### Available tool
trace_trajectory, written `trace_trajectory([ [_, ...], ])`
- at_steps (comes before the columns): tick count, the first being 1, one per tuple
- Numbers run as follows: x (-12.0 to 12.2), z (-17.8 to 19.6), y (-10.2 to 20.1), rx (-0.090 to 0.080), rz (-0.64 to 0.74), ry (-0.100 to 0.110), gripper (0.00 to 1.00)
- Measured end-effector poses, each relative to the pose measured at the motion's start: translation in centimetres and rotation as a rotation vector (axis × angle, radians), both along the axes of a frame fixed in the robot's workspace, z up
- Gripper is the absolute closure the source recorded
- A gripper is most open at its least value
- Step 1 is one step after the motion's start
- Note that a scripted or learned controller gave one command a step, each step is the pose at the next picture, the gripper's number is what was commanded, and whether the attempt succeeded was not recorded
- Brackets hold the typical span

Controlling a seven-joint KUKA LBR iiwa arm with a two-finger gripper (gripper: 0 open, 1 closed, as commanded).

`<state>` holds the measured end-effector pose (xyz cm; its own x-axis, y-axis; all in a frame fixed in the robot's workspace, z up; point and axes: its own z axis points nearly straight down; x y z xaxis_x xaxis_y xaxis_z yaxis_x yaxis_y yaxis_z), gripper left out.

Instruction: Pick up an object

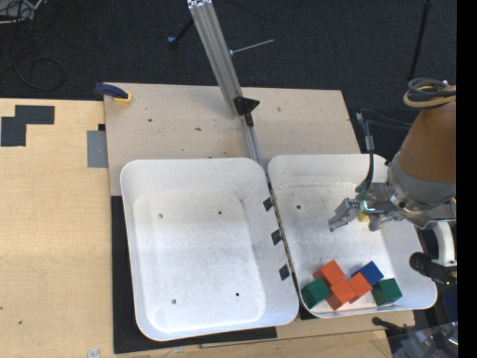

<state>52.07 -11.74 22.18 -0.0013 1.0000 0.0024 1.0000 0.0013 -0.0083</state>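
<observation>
Worktop [186,125]: blocks [350,282] clustered in right bin [313,177]. Pincer [356,215] hovers spread, empty, above-left of them. Approach step; next we descend onto one block.

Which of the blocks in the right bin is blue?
The blue block is the single one of that colour. It sits at the pile's upper right, between an orange block and a green block. The other blocks are orange or green.

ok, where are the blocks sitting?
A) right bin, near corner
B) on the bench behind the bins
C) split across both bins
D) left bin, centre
A: the orange, green and blue blocks cluster in the near corner of the right bin, below the pincer.
</observation>
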Motion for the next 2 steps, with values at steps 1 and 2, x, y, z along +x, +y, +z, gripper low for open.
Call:
trace_trajectory([
  [1, 0.1, 0.2, -0.2, -0.001, -0.004, -0.005, 0.00],
  [2, -0.9, -5.9, -0.3, 0.000, -0.002, 0.002, 0.00],
])
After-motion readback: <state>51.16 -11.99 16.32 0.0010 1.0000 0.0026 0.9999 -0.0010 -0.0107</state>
